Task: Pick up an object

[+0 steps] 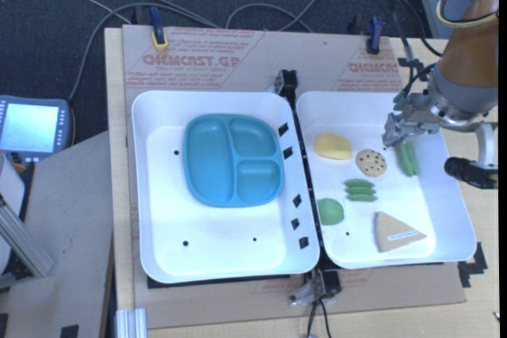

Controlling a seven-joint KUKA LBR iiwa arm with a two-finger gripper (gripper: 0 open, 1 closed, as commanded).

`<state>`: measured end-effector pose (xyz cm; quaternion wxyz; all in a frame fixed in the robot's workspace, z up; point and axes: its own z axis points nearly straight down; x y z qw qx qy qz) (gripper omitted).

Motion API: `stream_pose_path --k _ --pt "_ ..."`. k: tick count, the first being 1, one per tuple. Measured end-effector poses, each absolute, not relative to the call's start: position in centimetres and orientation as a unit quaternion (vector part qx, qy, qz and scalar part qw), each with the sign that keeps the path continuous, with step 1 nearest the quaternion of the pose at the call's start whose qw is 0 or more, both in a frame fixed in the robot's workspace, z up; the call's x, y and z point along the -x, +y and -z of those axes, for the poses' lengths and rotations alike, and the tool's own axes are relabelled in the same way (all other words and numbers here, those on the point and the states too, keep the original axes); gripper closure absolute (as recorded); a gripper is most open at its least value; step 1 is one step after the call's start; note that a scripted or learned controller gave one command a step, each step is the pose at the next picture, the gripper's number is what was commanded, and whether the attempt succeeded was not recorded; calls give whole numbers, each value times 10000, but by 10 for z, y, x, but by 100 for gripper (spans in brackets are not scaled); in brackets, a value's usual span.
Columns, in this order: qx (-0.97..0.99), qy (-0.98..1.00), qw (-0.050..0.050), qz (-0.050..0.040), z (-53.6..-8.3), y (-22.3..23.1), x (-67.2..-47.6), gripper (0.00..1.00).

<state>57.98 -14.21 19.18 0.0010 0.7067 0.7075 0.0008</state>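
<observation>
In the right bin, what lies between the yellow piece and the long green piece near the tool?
In the camera view, a round speckled cookie lies between the yellow piece and the long green piece, slightly lower than both, apart from each.

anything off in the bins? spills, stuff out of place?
Nothing stands out. The blue tray lies flat in the left bin, a bit turned. The toy foods sit apart in the right bin; the gripper is by the green pod.
</observation>
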Motion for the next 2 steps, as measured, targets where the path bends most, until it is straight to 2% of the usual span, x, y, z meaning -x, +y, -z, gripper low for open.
stream_pose_path --k 1,2 --pt "-7064 7078 17 -13 -243 -136 -589 100" --pt "-7064 7078 16 -12 -267 -135 -590 100"
